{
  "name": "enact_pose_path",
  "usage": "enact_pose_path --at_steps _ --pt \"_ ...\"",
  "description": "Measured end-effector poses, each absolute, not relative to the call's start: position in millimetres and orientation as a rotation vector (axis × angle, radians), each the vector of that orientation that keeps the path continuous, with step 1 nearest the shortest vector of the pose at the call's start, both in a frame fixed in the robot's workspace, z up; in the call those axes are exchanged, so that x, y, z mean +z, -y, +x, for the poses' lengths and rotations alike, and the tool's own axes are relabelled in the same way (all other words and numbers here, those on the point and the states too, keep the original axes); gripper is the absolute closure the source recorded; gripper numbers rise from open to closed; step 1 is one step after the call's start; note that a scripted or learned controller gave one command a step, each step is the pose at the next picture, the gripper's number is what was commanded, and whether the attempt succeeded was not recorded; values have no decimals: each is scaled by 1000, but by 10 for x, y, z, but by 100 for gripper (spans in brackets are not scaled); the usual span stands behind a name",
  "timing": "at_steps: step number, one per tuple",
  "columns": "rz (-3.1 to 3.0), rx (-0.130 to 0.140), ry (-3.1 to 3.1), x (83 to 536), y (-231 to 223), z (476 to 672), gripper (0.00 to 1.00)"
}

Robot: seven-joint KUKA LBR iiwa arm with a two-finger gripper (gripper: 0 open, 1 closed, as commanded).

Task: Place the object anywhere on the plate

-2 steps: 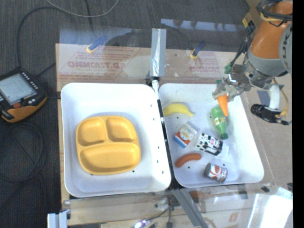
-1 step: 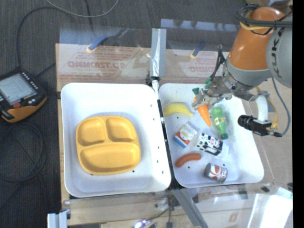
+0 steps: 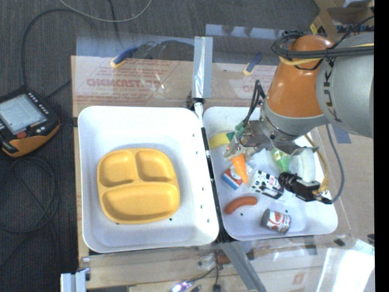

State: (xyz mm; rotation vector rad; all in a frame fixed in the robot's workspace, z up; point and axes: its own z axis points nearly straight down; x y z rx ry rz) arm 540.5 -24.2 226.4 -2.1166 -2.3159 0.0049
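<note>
1. Yellow plastic, smooth and matte — the plate [image 3: 139, 185] is a rounded square with three moulded compartments, lying flat in the left bin [image 3: 91, 126].
2. White and shallow, both bins have rounded corners; they sit side by side, rims touching along the middle.
3. Glossy orange band and grey metal casing mark the arm [image 3: 316, 84], which reaches over the upper part of the right bin [image 3: 328, 224].
4. Its gripper [image 3: 243, 143] hangs low among the clutter, just above an orange carrot [image 3: 239, 165], a tapered toy shape; I cannot tell how its tips are set, and nothing is plainly held.
5. Beside the carrot lie a small red-white-blue box [image 3: 231, 178], a black-and-white patterned card [image 3: 266, 183] and a smooth reddish sausage [image 3: 240, 204], curved at the ends.
6. Near the front rim rests a dented metal can [image 3: 276, 221] on its side — shiny, with a red label.
7. Every one of these objects is in the right bin, well apart from the plate.
</note>
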Motion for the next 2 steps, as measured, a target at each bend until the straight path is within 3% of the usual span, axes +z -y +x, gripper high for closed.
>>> enact_pose_path --at_steps 1,2 --pt "-2192 4 2245 2191 -559 5300 100" --pt "-2178 9 2258 1724 -1271 5380 100"
